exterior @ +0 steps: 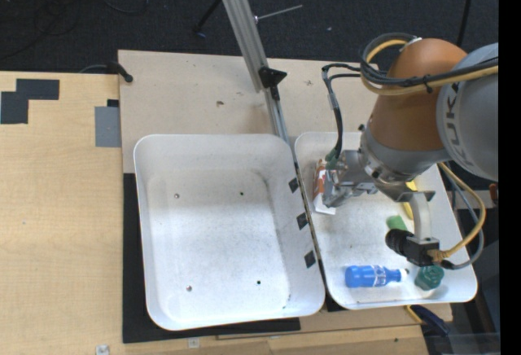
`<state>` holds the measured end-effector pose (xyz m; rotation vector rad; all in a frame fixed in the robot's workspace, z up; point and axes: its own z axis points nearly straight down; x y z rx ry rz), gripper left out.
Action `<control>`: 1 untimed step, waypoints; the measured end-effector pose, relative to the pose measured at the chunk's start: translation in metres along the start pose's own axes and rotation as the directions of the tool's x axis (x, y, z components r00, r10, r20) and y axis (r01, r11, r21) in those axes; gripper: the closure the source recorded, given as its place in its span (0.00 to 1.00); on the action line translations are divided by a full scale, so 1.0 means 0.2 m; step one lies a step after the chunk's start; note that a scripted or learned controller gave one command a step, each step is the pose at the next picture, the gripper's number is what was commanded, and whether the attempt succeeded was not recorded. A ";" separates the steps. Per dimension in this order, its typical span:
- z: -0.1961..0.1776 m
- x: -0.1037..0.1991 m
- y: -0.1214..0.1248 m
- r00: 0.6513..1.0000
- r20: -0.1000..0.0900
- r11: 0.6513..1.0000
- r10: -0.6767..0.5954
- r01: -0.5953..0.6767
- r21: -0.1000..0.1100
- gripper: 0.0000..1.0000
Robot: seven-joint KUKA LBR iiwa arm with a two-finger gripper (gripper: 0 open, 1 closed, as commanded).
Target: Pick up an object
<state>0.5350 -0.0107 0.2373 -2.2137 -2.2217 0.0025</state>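
The gripper (332, 197) was low at the right bin's (464, 284) left wall, against a small red-and-white packet (323, 180), probably trying for it; its grip could not be told. A blue bottle (370, 275) lay near.

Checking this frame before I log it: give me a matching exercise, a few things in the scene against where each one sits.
Things:
1. blue bottle
2. tool
3. teal object
4. left bin

Places:
A. near the right bin's left wall, over a small red and white item
B. lying on its side near the right bin's front edge
C. beside the right bin, its floor speckled with dark dots
D. in the right bin's front right corner

Pairs: 1-B, 2-A, 3-D, 4-C
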 end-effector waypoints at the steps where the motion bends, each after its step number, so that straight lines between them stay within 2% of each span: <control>1: 0.06 0.28 -0.02 1.000 0.000 1.000 -0.001 0.001 0.001 1.00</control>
